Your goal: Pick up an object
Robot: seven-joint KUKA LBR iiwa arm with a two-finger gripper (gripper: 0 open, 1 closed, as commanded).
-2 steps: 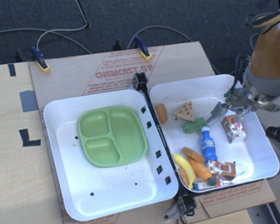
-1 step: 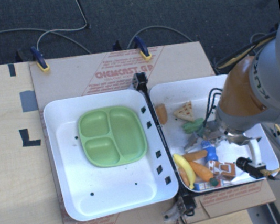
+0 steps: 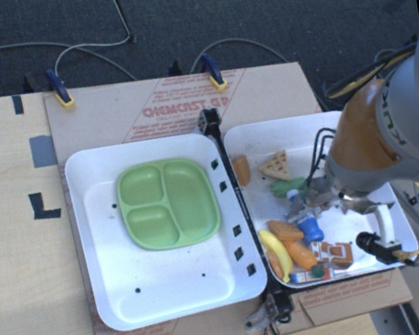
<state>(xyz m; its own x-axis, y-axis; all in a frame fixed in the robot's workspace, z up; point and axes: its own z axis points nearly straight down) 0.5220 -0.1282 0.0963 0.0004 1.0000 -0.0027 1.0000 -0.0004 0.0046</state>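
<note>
Arm [image 3: 382, 130] comes in from 3 o'clock, wrist bent down over the right bin [image 3: 306, 124]. Gripper [image 3: 304, 201] sits low among the toys, roughly at the middle of that bin. Cannot tell the claw's state: the tips are lost in clutter and too small to read. Nothing clearly sits in it, so no hold is claimed.

Things in the right bin: a blue piece [image 3: 311, 230] just at 6 o'clock of the gripper, touching or nearly so. A green piece [image 3: 288, 187] just at 11 o'clock of it. A tan wedge, like a sandwich slice [image 3: 276, 165], further toward 11 o'clock. A small orange lump [image 3: 241, 170] by the divider at 10 o'clock. A banana [image 3: 275, 252] lies along the divider at 7 o'clock, with orange carrot-like pieces [image 3: 293, 240] beside it. A red-and-white patterned thing [image 3: 337, 253] is at 5 o'clock near the bin's front rim.

Left bin [image 3: 91, 222] holds a green divided plate [image 3: 168, 203], well apart from the arm, at 9 o'clock.

Step, my read: reach/descend onto the pile; grasp not confirmed. Likely target is the blue piece or the green one; cannot tell which.

Next move calls for: getting the claw closed around one item only, then a straight lift clear of the bin wall. Pile is tight, so neighbours may get dragged along or the pick may slip. Check for the thing between the tips once the wrist rises.
</note>
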